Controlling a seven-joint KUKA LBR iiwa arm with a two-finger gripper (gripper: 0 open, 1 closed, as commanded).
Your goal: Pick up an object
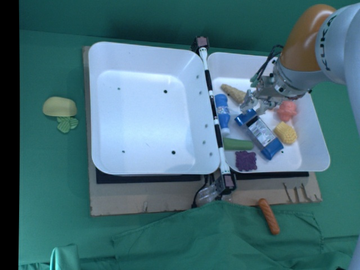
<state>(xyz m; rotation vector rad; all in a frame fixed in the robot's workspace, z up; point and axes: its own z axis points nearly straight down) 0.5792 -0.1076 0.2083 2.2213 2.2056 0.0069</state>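
The right bin [315, 156] holds several toys. A blue and white carton [261, 134] lies slantwise in its middle. Around it are a blue and white bottle [221, 112], a pale corn cob [232, 92], a pink piece [287, 111], a yellow corn piece [286, 132], a green cucumber [237, 144] and purple grapes [246, 160]. My gripper [251, 102] hangs low in this bin, right over the carton's upper left end, between the pale cob and the pink piece. Nothing can be seen lifted.
The left bin [112, 55] is bare white with a few dark dots. A black divider bar [212, 106] runs between the bins. On the cloth lie a yellow piece [59, 106] with a green leaf [66, 124] at left and an orange sausage [269, 216] in front.
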